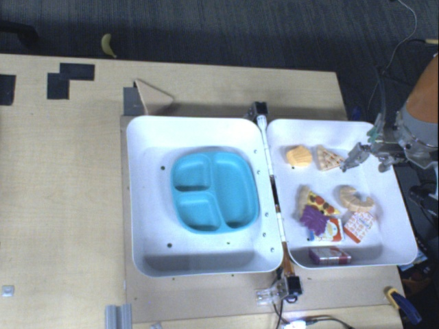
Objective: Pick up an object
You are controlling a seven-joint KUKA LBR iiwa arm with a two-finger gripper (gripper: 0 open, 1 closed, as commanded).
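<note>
Over the right bin's [394, 184] far right side hovers the gripper [357, 157], whether spread or closed cannot be told; 2 toy foods [299, 156] lie just left.

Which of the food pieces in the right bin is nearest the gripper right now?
The waffle-patterned wedge near the bin's far edge, just left of the gripper. The round yellow piece lies further left, and the other items sit toward the near side.

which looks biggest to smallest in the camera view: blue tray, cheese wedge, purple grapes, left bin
1. left bin
2. blue tray
3. and 4. purple grapes and cheese wedge: they look too alike to rank.
</note>
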